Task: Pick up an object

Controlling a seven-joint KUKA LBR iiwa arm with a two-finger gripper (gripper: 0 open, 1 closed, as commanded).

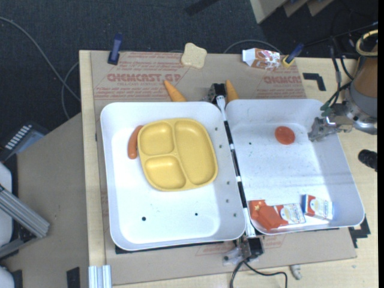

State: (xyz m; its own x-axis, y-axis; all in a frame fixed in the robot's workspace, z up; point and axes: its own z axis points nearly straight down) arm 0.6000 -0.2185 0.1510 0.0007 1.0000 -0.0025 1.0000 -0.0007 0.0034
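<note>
Small round red object (285, 135) on the floor of the right bin (336, 179), just left of the pincer (320, 129) and apart from it, pincer low at the bin's upper right edge, fingers' spread cannot be told, nothing seen held

Even, fairly bright overhead light falls on the tan cardboard-covered surface (90, 161). The two shallow white plastic bins (174, 227) are near overexposed, with their rims washed out. Shadows are soft and short: a thin one hugs the yellow divided plastic plate (177, 155). The dark carpeted floor (60, 17) stays dim. Focus is mildly soft overall, with grainy, low-resolution detail; small print on the cardboard is barely legible.
</note>
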